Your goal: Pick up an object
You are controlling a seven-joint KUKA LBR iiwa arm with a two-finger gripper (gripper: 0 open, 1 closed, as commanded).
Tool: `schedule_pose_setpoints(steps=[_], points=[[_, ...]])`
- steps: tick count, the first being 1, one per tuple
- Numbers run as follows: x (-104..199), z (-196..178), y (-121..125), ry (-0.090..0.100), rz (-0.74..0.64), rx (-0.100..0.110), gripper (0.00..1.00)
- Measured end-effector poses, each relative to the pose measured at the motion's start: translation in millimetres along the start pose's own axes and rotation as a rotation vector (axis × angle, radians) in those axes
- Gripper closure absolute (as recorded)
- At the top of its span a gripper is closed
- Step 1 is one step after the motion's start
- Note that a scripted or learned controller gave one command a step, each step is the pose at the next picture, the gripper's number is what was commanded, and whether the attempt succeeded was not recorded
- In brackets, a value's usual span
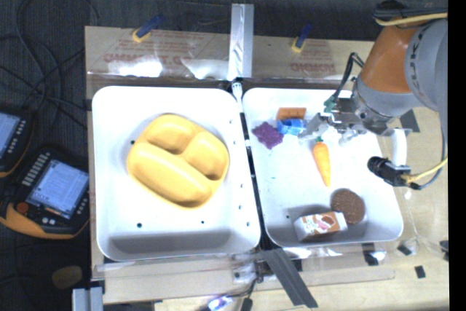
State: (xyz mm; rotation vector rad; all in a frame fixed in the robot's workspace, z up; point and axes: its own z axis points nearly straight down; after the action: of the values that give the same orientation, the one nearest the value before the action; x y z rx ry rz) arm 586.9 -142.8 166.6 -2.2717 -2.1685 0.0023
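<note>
Now, over the right bin (pixel 378 226), up at its top edge: gripper (pixel 336 119) hovering low, fingers too small and cluttered to call, spread or pressed together cannot tell. Nothing visibly held. Nearest candidate, the carrot (pixel 322 162), lying just below and slightly left of the gripper, long axis running roughly up-down in the view, tip pointing down. Blue piece (pixel 291 127) and purple lump (pixel 268 134) off to the left; brown disc (pixel 348 205) and small carton (pixel 320 225) well below. Likely a short drop down-left.
</note>
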Motion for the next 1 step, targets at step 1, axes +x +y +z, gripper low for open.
schedule_pose_setpoints(steps=[1], points=[[36.1, 45.1, -7.5, 0.002, 0.191, 0.002, 0.00]])
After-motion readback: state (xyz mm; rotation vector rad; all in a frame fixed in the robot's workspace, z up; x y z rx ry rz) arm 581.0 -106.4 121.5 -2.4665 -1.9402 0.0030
